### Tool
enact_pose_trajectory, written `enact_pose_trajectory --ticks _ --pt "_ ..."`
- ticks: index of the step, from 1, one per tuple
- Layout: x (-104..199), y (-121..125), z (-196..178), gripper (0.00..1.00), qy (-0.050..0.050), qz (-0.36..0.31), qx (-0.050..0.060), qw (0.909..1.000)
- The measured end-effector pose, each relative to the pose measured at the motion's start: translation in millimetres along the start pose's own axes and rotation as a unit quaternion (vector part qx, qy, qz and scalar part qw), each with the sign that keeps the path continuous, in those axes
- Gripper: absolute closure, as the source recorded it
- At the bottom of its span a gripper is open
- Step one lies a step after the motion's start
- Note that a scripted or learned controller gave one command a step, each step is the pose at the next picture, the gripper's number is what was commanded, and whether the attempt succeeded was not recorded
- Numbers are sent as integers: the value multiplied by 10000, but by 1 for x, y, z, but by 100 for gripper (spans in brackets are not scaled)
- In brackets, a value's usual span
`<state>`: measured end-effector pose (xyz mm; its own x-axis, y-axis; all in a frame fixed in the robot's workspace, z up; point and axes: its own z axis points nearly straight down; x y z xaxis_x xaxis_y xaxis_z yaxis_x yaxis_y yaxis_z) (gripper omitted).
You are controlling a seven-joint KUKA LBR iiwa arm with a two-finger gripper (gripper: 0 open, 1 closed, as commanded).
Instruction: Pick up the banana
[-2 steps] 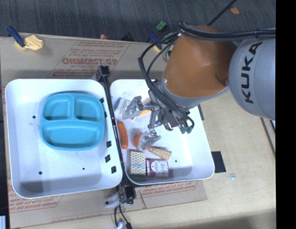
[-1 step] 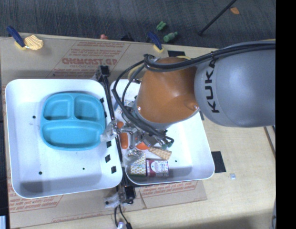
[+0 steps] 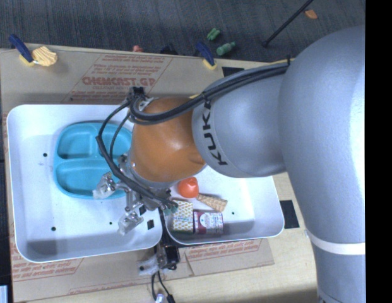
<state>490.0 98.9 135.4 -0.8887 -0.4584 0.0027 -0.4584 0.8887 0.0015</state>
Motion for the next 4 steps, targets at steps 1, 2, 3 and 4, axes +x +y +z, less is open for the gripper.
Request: enact_pose_trajectory --ticks 1,2,3,4 --pt "-1 0 -10 100 -3 -12 6 10000" --pt "-62 53 44 100 -2 123 4 9999" --pt "-62 53 34 100 -2 107 8 9999" --pt "-63 53 23 100 -5 91 10 10000"
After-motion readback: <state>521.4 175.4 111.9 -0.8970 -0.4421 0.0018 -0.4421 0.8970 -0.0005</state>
